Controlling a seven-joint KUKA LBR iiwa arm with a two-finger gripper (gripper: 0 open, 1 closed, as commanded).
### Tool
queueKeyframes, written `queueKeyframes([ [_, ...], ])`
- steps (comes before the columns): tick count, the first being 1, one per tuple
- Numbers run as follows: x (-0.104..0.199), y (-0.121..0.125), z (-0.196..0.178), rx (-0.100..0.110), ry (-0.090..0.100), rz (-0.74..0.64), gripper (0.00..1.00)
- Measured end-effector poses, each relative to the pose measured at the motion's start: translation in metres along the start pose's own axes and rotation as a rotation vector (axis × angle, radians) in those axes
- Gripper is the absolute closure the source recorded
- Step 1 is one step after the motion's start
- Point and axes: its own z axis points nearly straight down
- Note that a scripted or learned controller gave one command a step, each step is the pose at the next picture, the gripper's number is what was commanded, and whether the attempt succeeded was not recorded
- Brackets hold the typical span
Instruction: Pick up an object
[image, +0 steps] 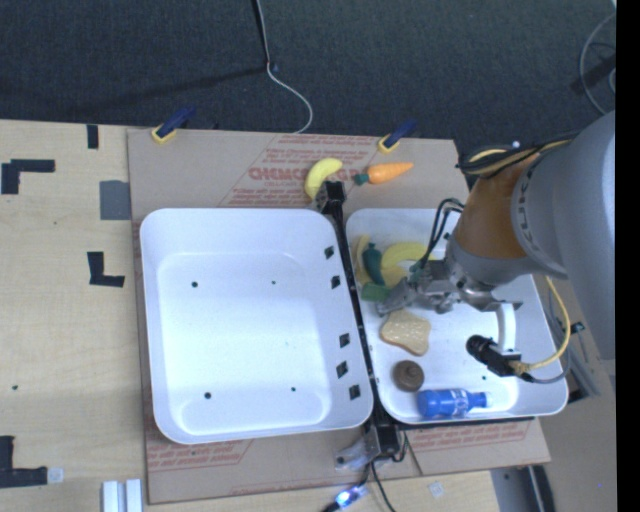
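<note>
Gripper low in the right bin, over the cluster of objects against the bin's left wall. Finger state: cannot tell, the metal parts blur together from this slant, and nothing is seen held.

Landmark: right bin. Just under the gripper tip, a tan flat piece, beside or touching it, cannot tell which. Toward the bin's front from that, a small brown round object, and at the front wall a blue bottle on its side. Toward the bin's back-left, a green object along the left wall, with a yellow object just beside it, partly hidden by the wrist.

Left bin touches the right bin's left wall. Behind the right bin's back edge, on the cardboard sheet: a banana and a carrot, near one another.

Arm over the bin's right half, orange band above the wrist.
</note>
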Motion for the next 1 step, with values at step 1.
queueKeyframes([
  [1, 0.0055, 0.0898, -0.0051, 0.009, 0.002, 0.002, 0.0],
])
